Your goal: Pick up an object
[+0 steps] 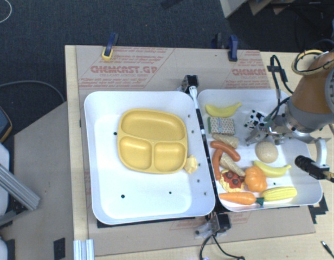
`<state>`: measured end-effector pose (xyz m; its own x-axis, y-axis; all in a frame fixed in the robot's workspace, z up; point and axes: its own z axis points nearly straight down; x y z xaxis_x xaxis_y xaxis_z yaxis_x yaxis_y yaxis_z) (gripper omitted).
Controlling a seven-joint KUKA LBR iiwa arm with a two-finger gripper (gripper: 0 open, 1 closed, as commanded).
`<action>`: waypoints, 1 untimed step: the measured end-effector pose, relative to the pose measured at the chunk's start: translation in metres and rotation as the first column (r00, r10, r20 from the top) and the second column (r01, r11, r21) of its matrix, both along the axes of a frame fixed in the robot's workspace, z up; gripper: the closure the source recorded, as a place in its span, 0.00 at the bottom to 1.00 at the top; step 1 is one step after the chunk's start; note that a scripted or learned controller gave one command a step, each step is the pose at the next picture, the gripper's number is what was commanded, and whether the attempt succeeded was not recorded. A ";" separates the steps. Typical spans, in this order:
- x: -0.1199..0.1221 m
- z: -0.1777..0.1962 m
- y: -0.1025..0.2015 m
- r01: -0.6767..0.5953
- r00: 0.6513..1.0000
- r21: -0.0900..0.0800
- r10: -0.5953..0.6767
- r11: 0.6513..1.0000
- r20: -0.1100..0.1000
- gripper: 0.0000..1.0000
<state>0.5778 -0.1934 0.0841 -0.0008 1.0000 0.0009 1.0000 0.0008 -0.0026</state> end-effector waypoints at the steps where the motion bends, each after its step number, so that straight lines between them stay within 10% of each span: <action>1: 0.001 0.011 0.000 0.001 1.000 -0.001 -0.001 1.000 0.003 1.00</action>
